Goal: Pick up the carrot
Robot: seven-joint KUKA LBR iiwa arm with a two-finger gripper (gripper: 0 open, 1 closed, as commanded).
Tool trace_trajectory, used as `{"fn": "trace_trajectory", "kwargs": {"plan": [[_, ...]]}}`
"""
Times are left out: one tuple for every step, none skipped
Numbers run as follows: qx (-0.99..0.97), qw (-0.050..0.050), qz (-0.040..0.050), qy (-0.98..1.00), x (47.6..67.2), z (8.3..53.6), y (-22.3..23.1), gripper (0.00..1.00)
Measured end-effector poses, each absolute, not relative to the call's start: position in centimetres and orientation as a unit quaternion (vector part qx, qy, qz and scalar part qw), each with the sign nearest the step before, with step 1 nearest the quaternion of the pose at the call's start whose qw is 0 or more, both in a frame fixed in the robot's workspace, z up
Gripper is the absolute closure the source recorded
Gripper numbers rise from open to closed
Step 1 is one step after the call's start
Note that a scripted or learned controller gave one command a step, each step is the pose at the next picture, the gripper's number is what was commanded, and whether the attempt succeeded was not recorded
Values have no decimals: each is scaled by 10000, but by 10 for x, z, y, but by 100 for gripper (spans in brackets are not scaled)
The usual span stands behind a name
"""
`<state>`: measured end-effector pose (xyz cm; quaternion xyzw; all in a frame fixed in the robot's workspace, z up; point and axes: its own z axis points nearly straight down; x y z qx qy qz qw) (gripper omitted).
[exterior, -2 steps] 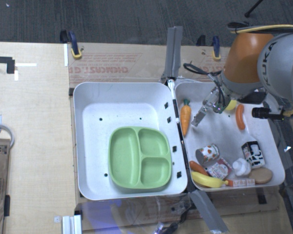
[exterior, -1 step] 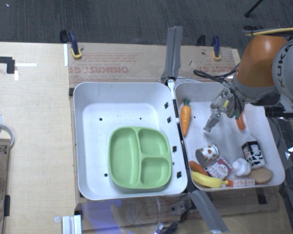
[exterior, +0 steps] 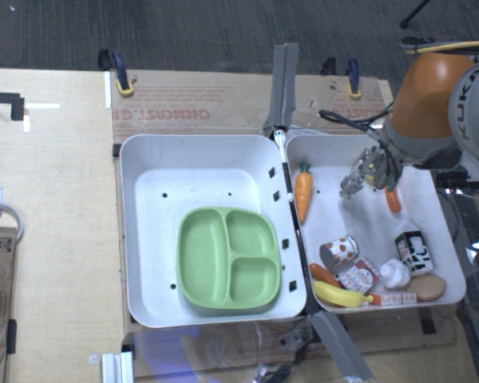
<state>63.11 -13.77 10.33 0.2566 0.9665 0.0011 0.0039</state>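
From the camera above the bench, my arm (exterior: 431, 102) comes in from the right, its orange band over the far right corner of the right bin (exterior: 451, 250). My gripper (exterior: 366, 174) hangs over the far half of that bin, pointing down and toward the middle wall. How wide it stands I cannot tell from this angle; nothing shows between its tips.

The carrot (exterior: 303, 192) lies in the right bin against its left wall, toward the far end, lengthwise along that wall with its green top pointing to the far edge. It is apart from my gripper, which sits to its right with bare white floor between us.

Just right of my gripper, partly under my wrist, a small orange-red piece (exterior: 393, 201) lies on the bin floor; I cannot tell what it is.

Along the near edge of the right bin a cluster is packed together: a banana (exterior: 339, 295) in the near left corner, a small can (exterior: 340, 251) tipped just beyond it, a red and white packet (exterior: 358, 278) beside the can, a white bottle (exterior: 394, 274), a black and white carton (exterior: 414, 252) toward the right wall, and a tan oval thing (exterior: 429, 287) in the near right corner.

The left bin (exterior: 144, 214) holds a green divided plate (exterior: 228, 258), lying flat in its near half, nearer the right wall than the left.
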Motion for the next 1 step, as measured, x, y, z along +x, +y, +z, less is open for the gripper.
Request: {"fn": "trace_trajectory", "kwargs": {"plan": [[2520, 28, 4, 9677, 623, 221, -132, 100]]}}
